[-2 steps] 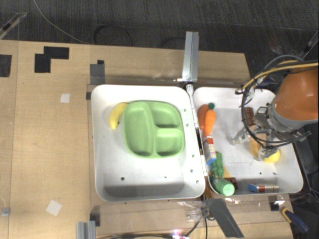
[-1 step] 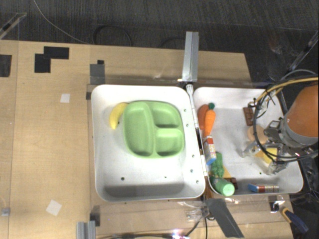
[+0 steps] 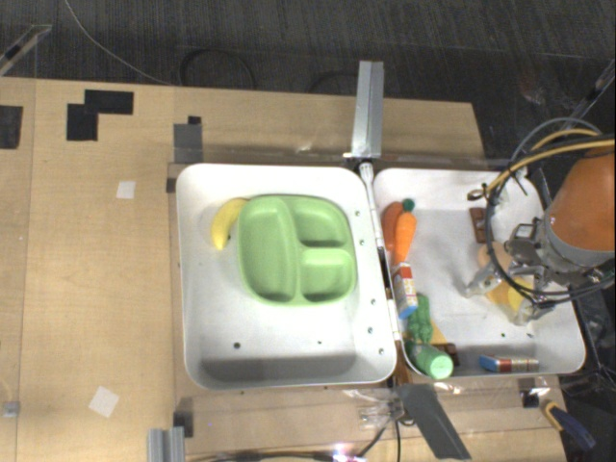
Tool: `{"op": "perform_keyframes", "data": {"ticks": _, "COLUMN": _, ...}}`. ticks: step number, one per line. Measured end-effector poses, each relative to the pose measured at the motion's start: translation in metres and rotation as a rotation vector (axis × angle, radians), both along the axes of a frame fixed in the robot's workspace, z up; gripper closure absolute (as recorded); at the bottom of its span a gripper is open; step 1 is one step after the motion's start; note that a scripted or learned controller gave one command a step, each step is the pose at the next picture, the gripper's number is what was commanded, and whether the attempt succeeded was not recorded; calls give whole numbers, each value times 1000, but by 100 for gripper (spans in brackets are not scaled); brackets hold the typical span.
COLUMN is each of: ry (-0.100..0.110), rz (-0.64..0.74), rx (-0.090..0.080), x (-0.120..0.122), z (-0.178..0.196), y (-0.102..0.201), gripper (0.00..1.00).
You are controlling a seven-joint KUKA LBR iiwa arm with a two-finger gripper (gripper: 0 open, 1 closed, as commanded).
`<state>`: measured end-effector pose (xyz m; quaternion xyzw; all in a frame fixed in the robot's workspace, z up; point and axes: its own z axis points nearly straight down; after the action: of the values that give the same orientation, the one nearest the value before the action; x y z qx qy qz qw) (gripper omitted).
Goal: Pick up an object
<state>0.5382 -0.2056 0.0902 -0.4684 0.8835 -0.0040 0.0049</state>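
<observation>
Over right bin point(image 3: 452, 210), gripper point(image 3: 502, 292) lowered.

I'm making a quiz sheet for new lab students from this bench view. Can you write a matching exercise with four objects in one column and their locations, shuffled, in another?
Objects:
1. green divided tray
2. banana
3. toy carrot
4. green bottle

Locations:
A. right bin, upper part of its left wall
B. left bin, at the tray's upper left edge
C. right bin, lower left corner
D. left bin, middle to upper part

Pairs: 1-D, 2-B, 3-A, 4-C
</observation>
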Motion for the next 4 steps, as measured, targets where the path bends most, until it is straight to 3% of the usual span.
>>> {"op": "perform_keyframes", "data": {"ticks": 3, "ry": -7, "rz": 17, "rx": 0, "x": -4, "z": 0, "y": 1, "gripper": 0}}
{"op": "perform_keyframes", "data": {"ticks": 4, "ry": -4, "rz": 24, "rx": -1, "x": 5, "z": 0, "y": 15, "gripper": 0}}
